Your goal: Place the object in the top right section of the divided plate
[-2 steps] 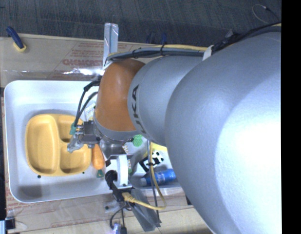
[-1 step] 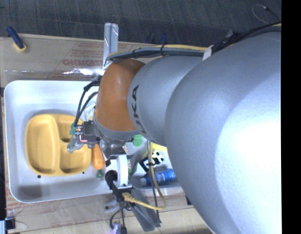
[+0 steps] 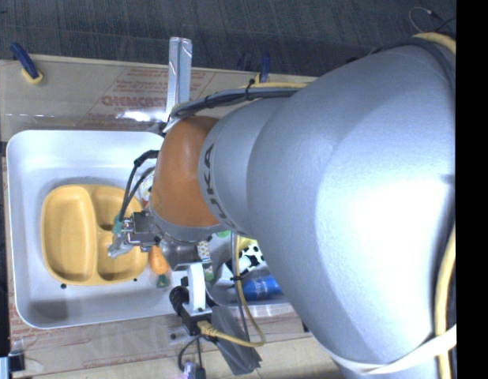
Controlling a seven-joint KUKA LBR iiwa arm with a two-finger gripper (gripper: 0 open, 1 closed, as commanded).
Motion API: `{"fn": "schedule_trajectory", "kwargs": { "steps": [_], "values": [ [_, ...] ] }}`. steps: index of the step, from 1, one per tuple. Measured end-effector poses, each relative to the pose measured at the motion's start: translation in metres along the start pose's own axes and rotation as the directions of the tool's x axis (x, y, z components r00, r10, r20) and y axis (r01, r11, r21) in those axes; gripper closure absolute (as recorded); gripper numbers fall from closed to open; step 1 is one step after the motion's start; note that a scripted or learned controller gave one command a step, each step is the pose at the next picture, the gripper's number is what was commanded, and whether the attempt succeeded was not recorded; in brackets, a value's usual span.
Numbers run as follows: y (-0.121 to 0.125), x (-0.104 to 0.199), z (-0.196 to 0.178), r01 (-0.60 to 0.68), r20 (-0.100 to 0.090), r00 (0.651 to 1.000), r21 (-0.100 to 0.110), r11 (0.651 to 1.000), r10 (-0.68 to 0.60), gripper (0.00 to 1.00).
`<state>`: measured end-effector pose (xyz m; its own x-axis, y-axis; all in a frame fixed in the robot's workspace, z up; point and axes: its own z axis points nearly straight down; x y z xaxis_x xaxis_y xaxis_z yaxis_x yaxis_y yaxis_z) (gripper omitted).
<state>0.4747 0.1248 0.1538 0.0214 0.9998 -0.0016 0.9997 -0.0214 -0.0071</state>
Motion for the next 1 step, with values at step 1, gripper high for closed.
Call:
{"fn": "schedule_trajectory", "kwargs": {
  "steps": [1],
  "values": [
    [0.0054,0.0219,0.051,0.139,-0.004,0.99,-0.018,0.99,-0.139,0.0]
  ]
}}
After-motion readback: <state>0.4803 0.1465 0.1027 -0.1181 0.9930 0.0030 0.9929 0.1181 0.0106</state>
